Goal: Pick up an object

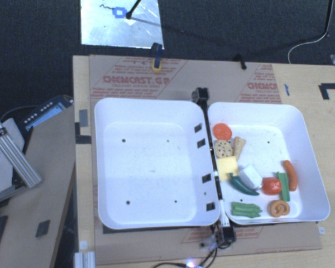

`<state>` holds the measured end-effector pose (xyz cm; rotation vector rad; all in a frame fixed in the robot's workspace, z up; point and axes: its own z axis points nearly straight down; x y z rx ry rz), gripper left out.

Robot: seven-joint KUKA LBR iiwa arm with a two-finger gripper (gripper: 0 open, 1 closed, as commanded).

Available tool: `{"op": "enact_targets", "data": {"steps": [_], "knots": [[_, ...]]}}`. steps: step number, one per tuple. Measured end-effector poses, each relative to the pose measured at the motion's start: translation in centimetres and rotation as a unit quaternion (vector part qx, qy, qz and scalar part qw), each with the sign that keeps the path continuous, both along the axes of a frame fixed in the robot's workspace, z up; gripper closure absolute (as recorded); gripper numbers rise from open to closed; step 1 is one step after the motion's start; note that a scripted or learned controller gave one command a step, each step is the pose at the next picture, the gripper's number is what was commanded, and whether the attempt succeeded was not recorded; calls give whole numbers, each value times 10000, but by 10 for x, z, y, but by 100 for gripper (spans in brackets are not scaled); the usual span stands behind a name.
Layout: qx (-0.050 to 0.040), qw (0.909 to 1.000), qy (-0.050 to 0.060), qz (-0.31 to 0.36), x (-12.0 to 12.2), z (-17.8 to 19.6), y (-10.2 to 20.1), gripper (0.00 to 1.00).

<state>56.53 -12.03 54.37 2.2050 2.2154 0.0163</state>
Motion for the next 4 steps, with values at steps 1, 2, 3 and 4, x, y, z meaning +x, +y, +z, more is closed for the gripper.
{"op": "enact_targets", "data": {"steps": [1, 2, 3, 4], "knots": [[38, 9999, 138, 45, -56, -111, 110, 100], [23, 10000, 23, 6, -79, -3, 117, 100], [21, 9999, 147, 21, -80, -165, 198, 100], [50, 10000, 44, 34, -79, -69, 290, 100]]}}
